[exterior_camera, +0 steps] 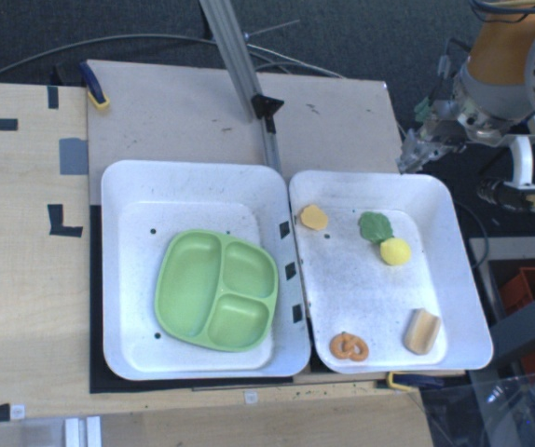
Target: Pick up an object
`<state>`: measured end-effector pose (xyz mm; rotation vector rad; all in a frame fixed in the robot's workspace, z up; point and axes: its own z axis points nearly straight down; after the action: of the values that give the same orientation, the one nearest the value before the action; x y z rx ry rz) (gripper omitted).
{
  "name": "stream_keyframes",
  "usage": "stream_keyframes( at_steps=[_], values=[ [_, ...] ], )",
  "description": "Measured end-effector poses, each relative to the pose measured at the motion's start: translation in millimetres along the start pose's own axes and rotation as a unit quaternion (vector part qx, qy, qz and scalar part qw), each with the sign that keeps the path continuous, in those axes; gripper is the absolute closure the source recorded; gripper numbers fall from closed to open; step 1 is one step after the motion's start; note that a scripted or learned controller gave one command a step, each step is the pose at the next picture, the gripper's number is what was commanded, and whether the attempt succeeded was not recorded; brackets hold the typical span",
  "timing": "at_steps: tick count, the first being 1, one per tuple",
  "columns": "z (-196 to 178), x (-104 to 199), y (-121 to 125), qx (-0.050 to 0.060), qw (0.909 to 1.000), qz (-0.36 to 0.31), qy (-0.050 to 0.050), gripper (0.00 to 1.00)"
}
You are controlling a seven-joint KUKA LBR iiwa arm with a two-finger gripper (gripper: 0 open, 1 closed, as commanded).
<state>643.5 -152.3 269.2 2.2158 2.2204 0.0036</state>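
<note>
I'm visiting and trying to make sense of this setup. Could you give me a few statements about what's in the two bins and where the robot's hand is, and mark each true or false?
1. The green divided plate lies in the left bin. True.
2. The pretzel sits on the green plate. False: it lies in the right bin, near its front edge.
3. The yellow ball lies right beside the green leafy piece. True.
4. The gripper is holding the tan block. False: the gripper hovers beyond the right bin's far corner, and the block lies in the bin.
5. The right bin holds five small things. True.
</note>
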Motion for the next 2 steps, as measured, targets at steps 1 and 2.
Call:
stream_keyframes(
  at_steps=[1, 2],
  values=[
    [-4, 54, -13, 0.003, 1.0000, -0.002, 0.001, 1.00],
    [-4, 107, -24, 0.004, 1.0000, -0.002, 0.002, 1.00]
  ],
)
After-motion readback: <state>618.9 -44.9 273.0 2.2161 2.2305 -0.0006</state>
